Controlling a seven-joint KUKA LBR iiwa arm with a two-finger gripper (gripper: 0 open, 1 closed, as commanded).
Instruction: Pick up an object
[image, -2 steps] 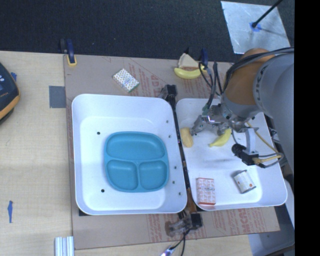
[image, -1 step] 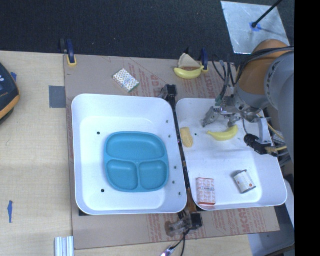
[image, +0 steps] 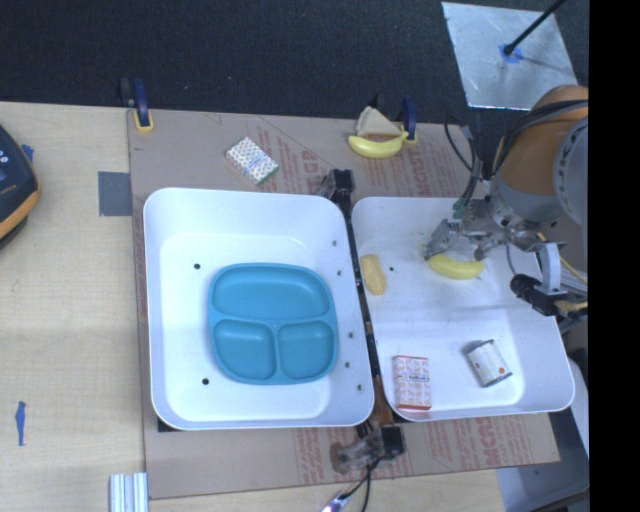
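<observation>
1. The arm (image: 545, 150) came in from the right side, up near the top of the view.
2. It was grey, with an orange band above the wrist.
3. The wrist bent down and pointed to the left.
4. The gripper (image: 452, 245) sat low at the end of the arm.
5. Black cables ran along beside the wrist.

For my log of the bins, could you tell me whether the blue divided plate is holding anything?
Empty. The blue divided plate lies flat in the left bin, and all three of its compartments show bare blue.
</observation>
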